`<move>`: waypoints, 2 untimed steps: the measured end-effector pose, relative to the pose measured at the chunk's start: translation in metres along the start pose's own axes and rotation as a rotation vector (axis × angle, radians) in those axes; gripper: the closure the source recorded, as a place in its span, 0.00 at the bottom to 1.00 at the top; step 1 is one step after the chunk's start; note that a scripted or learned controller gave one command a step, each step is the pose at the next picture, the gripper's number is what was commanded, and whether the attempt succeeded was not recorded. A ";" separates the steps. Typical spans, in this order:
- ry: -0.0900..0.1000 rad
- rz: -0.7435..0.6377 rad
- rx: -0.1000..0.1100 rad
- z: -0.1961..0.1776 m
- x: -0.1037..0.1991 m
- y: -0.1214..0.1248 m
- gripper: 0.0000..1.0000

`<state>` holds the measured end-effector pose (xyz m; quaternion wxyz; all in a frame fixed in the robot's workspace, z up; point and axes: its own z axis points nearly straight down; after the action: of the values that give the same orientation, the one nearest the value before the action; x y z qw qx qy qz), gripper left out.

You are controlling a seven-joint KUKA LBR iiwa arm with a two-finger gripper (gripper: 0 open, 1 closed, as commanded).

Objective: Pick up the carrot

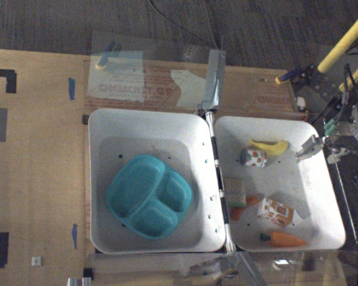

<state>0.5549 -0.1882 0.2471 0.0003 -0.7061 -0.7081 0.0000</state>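
The plywood bench (pixel 33 179) sat against dark carpet (pixel 66 14); my gripper (pixel 310 147), grip unclear, hovered upper right, above the tapered orange carrot (pixel 286 239).

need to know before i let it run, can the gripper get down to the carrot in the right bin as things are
Probably yes. The carrot lies uncovered near the front wall of the right bin, with the small carton close beside it but not on it. The gripper sits at the bin's far right rim, nothing between them.
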 end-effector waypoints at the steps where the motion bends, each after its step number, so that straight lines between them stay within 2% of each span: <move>1: 0.000 -0.105 0.000 0.068 -0.025 0.002 0.00; 2: -0.003 -0.006 -0.004 0.045 -0.025 0.029 0.00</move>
<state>0.5836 -0.2133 0.2024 -0.0023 -0.7041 -0.7101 -0.0005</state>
